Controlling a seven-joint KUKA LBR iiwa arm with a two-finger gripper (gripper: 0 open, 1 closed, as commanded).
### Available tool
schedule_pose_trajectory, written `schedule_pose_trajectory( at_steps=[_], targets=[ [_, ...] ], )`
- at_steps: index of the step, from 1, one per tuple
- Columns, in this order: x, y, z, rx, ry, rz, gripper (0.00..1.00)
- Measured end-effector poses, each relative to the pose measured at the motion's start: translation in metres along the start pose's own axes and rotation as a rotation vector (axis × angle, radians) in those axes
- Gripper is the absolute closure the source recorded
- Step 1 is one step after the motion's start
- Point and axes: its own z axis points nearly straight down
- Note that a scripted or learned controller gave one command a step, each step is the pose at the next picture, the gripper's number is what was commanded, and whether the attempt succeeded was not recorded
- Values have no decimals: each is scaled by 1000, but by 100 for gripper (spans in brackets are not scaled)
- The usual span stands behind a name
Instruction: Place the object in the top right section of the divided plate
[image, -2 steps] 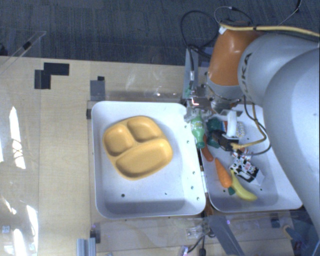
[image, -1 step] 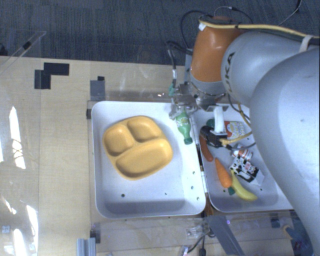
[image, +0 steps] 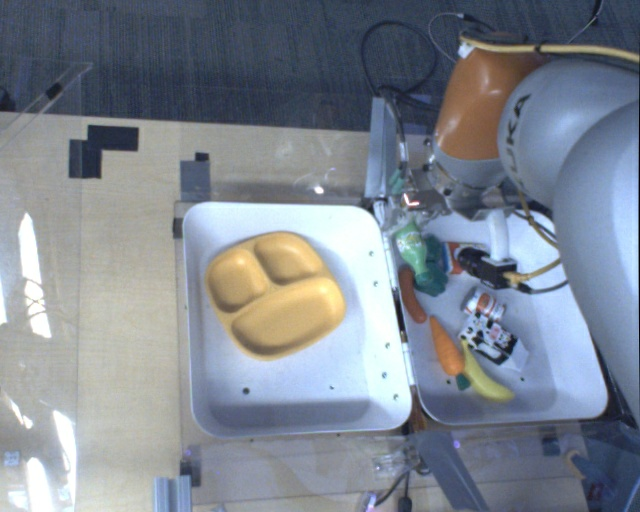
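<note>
The yellow divided plate (image: 275, 293) sits in the left bin (image: 300, 405), left of frame centre, and all its sections look bare, so nothing has been placed yet. The toys lie in the right bin (image: 560, 390): a green object (image: 425, 255) at the upper left corner, a sausage (image: 411, 296), a carrot (image: 447, 346), a banana (image: 484, 380) and a small printed box (image: 488, 335). The tool (image: 420, 205) hangs over the green object; whether it is wide or narrow cannot be told. Picking, carrying and placing all seem left to do.

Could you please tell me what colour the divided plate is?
Yellow; the three-section divided plastic plate shows in the camera view.
</note>
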Motion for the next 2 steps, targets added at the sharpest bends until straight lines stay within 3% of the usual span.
schedule_pose_trajectory(
  at_steps=[1, 2],
  targets=[
    [86, -19, -28, 1, 1, -74, 100],
    [-10, -8, 0, 0, 0, -150, 100]
  ],
)
